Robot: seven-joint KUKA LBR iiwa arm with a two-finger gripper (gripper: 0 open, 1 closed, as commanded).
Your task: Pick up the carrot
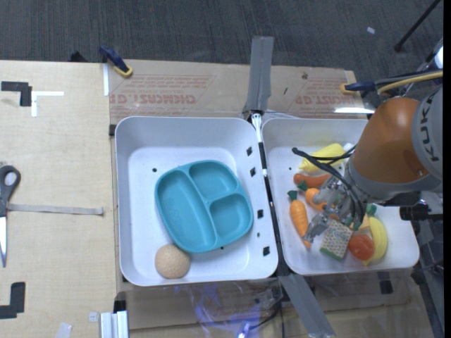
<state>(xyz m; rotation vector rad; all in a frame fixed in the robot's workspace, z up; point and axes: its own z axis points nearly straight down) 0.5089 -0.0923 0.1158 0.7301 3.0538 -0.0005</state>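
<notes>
An orange carrot (299, 218) with a green top lies along the left side of the right bin (282, 252), pointing toward the front. A second carrot-like orange piece (311, 180) lies farther back, with a small orange piece (314, 196) between them. My gripper (320, 224) is low in the right bin, just right of the front carrot and close against it. It sits among the toys, with cables draped over it. The arm's orange band (391, 143) hides much of the bin's middle.
Around the gripper lie a speckled greenish block (336, 241), a red tomato (361, 247), a banana (380, 235) and a yellow item (325, 152) at the back. The left bin (134, 189) holds a blue divided plate (204, 206) and a beige ball (172, 261).
</notes>
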